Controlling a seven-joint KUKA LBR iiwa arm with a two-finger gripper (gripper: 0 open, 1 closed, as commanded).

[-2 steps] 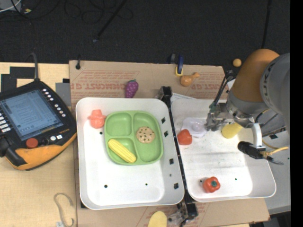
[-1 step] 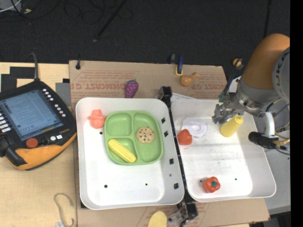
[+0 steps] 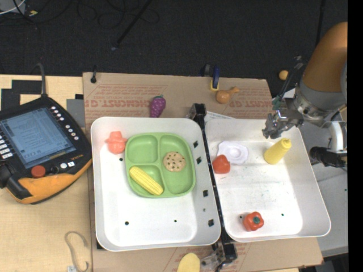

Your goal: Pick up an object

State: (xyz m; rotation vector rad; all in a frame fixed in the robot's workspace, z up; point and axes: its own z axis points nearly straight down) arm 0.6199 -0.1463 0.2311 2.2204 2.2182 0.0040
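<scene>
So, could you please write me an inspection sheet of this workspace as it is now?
Surface: two white bins side by side on cardboard.
Job's things: right bin holds yellow bottle, white egg, orange piece, red pepper; left bin holds green tray with corn and cookie, pink toy beside.
Clutter: purple grapes, brown pear, yellow item outside.
Grippers: gripper above yellow bottle.
Cables: black cables at top left.
Surroundings: control tablet at left.

even overhead light, soft shadows, mild glare on the white bins (image 3: pixel 317 220), slightly soft focus.
</scene>
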